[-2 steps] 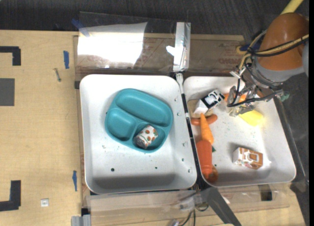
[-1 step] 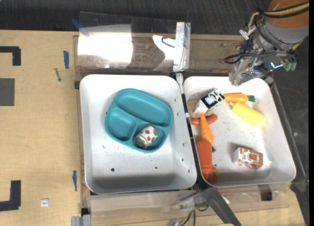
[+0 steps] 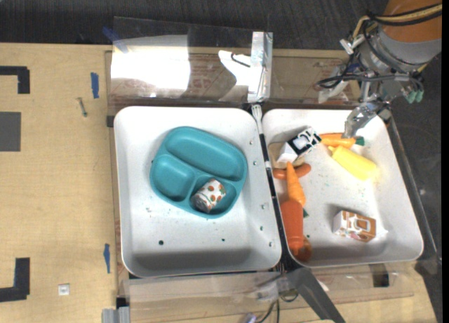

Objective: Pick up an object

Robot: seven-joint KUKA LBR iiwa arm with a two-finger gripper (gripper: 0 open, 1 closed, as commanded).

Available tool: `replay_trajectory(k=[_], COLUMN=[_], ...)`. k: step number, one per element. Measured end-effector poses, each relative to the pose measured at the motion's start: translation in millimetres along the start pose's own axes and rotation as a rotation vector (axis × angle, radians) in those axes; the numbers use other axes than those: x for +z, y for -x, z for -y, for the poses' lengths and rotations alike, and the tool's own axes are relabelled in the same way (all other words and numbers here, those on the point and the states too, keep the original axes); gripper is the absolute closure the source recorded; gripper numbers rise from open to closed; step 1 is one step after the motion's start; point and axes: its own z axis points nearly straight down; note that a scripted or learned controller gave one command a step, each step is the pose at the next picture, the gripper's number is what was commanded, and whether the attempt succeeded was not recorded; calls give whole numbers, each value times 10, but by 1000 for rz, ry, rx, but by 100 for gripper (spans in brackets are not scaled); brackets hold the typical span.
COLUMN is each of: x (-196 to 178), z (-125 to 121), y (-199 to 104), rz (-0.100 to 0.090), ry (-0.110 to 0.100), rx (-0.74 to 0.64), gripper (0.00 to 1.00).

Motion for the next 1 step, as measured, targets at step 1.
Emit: replay_trajectory(k=[1], x=[1292], z=[26], y=[-411], rz=[25], ry=[-18], rx=[-45], gripper=[0])
